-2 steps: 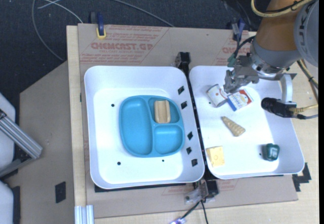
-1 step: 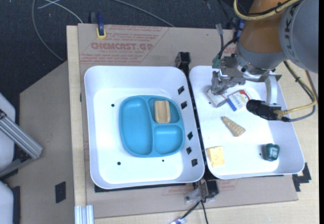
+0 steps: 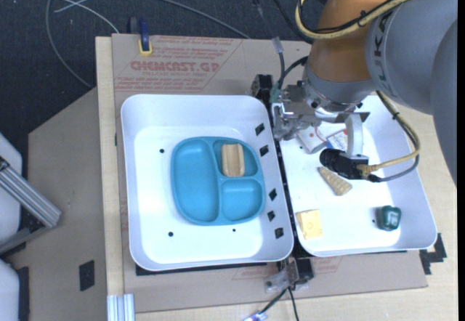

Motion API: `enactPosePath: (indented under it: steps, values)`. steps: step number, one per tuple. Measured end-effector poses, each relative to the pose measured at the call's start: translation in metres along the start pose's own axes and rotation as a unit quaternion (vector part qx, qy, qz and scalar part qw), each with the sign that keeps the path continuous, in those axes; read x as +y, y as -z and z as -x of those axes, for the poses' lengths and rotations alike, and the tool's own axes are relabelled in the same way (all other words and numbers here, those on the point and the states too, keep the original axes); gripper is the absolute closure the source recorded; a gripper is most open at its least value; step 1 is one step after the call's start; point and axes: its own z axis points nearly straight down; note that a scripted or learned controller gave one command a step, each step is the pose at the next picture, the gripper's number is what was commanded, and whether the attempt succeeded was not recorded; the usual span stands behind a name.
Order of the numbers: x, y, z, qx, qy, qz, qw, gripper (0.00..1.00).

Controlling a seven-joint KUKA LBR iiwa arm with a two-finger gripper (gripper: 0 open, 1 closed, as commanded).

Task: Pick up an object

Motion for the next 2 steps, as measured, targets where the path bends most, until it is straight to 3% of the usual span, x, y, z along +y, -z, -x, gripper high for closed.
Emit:
enactPosePath:
  steps: [1, 2]
  values:
    - [-0.0172, 0.0087, -0.0566, 0.0, 0.0, 0.0, 1.0, 1.0]
    - [-0.0166, 0.0082, -0.0525, -0.001, -0.003, 0.0, 1.0, 0.0]
